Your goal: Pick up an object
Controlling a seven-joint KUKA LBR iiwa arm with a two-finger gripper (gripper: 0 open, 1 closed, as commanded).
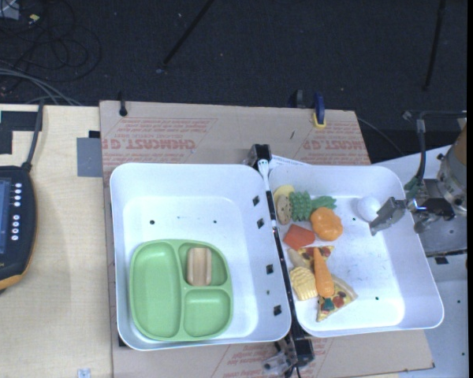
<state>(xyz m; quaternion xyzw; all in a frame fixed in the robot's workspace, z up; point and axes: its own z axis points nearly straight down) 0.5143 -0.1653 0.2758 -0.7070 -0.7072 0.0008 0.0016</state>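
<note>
The right bin (410, 290) holds several toy foods along its left side: an orange (327, 224), a green bunch (301, 204), a red piece (300, 235), a carrot (322, 272), a corn cob (303, 282) and a pizza slice (333, 298). A small white ball (368, 205) lies apart from them near the bin's middle. My gripper (394, 227) hangs over the right part of this bin, just right of the white ball. It looks open, and nothing is between its fingers (384, 216).
In the left bin (142, 187) lies a green divided plate (181, 290) with a tan bread-like piece (198, 264) in one compartment. A black pendant (4, 219) lies on the bench at far left. Cardboard (221, 136) lies under both bins.
</note>
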